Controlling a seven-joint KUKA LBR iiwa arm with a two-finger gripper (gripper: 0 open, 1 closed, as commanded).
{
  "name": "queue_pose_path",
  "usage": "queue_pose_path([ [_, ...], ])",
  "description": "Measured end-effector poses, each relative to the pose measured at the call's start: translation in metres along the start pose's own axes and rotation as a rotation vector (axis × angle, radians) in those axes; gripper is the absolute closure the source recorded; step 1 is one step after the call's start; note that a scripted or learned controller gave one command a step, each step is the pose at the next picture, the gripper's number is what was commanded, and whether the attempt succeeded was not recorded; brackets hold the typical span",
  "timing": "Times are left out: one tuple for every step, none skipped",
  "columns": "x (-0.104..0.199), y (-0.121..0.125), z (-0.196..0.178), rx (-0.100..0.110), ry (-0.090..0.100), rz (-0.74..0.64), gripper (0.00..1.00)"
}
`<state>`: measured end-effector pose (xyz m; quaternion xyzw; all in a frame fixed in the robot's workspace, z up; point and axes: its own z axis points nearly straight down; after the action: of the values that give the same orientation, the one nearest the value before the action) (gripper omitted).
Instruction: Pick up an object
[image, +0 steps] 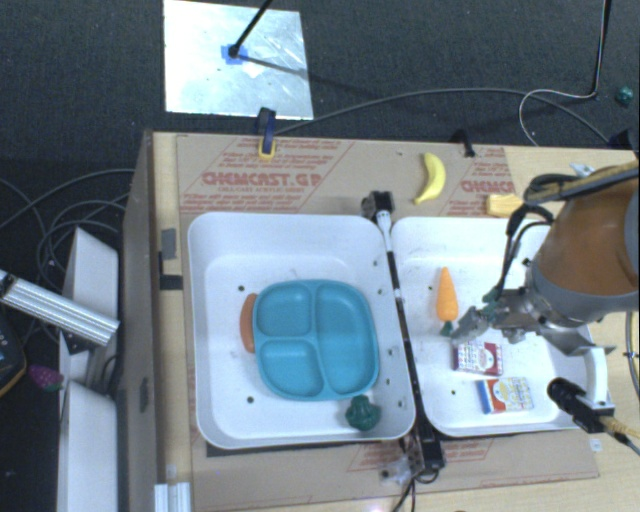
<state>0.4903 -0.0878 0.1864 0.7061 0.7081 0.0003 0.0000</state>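
The gripper (478, 322) hung low in the right bin (425, 240), at about nine o'clock from the arm's wrist, and whether it was open or closed could not be told. Likely targets sat close: the carrot (446, 293) just beside it toward eleven o'clock, a red-and-white box (477, 358) directly below at six, and a second small box (504, 395) further toward five. The left bin (225, 235) held a blue divided plate (316, 336).
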Motion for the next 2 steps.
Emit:
queue_pose_path([
  [-0.024,0.071,-0.008,-0.003,-0.001,-0.001,0.0],
  [-0.002,0.086,0.065,0.002,0.0,-0.001,0.0],
])
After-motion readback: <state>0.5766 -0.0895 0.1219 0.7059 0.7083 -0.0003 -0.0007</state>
